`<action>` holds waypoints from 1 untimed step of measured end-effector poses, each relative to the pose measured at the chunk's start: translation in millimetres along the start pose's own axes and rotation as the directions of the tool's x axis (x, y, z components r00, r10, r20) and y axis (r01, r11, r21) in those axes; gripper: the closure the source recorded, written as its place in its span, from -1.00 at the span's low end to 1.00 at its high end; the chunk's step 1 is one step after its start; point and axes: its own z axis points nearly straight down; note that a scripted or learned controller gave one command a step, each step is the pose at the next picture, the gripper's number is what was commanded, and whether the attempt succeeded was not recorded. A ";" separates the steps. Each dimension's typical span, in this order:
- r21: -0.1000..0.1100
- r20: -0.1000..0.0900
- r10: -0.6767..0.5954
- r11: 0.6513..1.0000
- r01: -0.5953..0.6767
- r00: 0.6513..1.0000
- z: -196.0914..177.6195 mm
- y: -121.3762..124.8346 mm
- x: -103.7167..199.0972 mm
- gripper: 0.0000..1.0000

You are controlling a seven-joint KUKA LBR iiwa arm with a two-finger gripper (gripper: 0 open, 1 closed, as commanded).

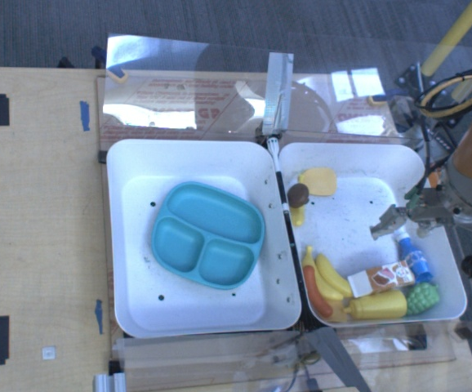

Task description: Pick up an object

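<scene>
Blue-capped, the small bottle [414, 261] is lying in the right bin [358, 158] just below and right of my gripper [393, 221], long axis running toward the near-right corner, while I am hovering with fingers spread, gripping nothing.

A sky-blue three-compartment plastic plate [208, 234] is being carried at the middle of the left white bin [130, 219]. In the right white bin [358, 166], toy foods are being crowded along the near edge, a blue bottle [413, 259] among them, just beside the metal two-finger gripper [393, 219].
</scene>
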 end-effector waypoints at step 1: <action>-0.006 -0.002 -0.058 0.998 0.058 0.998 98.7 2.8 -17.3 -1.00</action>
